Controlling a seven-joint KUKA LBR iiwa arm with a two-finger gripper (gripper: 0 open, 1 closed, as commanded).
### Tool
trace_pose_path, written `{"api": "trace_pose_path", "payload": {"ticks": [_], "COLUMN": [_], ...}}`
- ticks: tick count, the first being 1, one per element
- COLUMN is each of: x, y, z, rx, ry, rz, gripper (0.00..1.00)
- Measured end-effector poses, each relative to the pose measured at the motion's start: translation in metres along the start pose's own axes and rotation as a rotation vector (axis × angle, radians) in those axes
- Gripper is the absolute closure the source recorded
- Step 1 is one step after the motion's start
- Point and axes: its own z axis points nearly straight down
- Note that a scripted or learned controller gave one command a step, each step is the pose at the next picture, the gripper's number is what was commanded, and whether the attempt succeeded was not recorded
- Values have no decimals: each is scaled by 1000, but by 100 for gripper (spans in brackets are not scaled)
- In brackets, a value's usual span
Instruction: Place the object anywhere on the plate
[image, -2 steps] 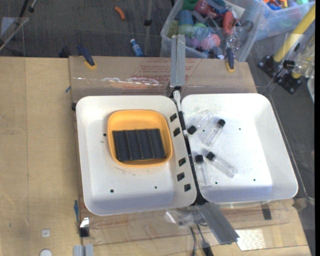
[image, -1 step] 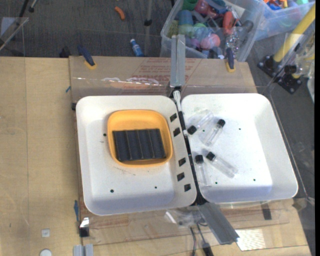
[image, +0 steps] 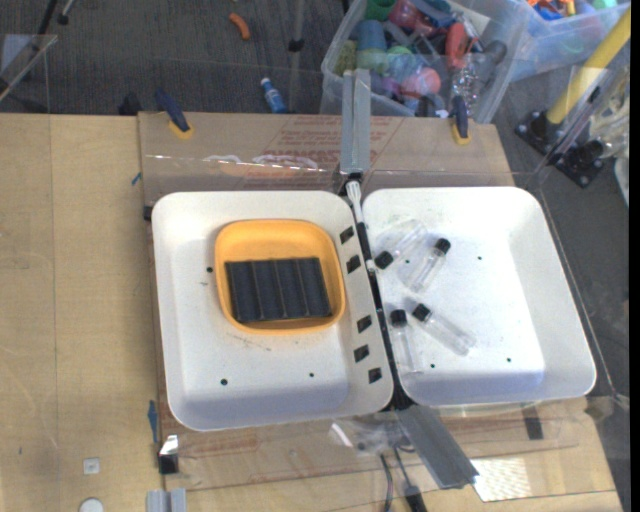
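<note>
Well, the big brown bench (image: 70, 300) holds two white bins side by side. The left bin (image: 190, 390) holds the orange plate (image: 228, 245), and a black block with ridges (image: 280, 288) lies flat in the middle of that plate. The right bin (image: 520, 300) holds four small clear tubes with black caps. Two tubes (image: 428, 258) lie near the top of that bin, and two more tubes (image: 446, 330) lie lower down, close to the wall between the bins. Each tube lies on its side at a slant. If a tube is the thing to move, then the plate lies to its left in the picture, over the middle wall (image: 362, 300). The arm comes in from the right, so the tubes are on its near side and the plate is on the far side. A carry would likely go leftward across that wall. Whether the gripper is released or clenched cannot be told.
</note>
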Motion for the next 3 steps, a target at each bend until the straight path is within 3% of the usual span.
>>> {"api": "trace_pose_path", "payload": {"ticks": [1,3], "x": [0,0], "y": [0,0], "z": [0,1], "rx": [-1,-4], "ry": [-1,-1], "rz": [-395,-924], "gripper": [100,100]}}
